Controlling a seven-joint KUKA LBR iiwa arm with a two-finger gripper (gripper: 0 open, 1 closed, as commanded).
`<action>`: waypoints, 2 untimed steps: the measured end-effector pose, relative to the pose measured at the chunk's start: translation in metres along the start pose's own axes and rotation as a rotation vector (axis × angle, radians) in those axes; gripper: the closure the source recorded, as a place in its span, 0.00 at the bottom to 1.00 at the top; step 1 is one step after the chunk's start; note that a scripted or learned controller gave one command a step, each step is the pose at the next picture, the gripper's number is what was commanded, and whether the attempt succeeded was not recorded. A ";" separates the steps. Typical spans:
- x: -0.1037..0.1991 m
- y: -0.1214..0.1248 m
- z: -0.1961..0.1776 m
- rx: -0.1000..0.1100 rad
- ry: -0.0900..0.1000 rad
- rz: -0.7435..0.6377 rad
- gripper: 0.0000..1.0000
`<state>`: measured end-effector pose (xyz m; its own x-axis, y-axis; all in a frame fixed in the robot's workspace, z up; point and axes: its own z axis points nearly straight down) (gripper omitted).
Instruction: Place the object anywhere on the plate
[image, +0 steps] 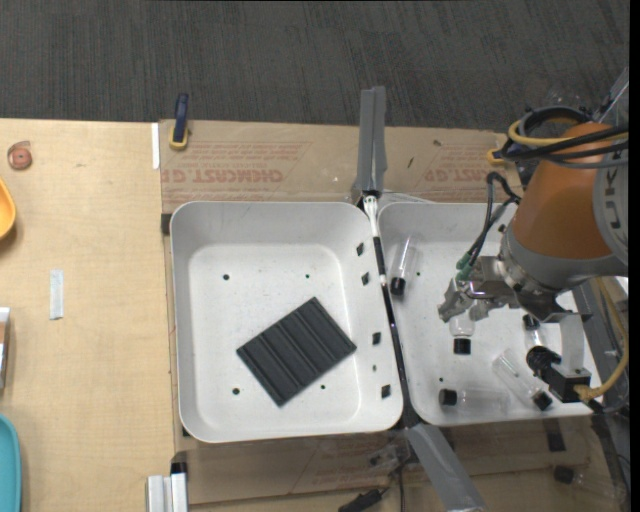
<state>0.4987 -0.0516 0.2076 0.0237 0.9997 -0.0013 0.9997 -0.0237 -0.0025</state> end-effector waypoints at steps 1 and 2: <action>0.083 -0.001 0.018 0.003 0.000 0.010 1.00; 0.148 0.069 0.017 0.001 -0.002 -0.061 1.00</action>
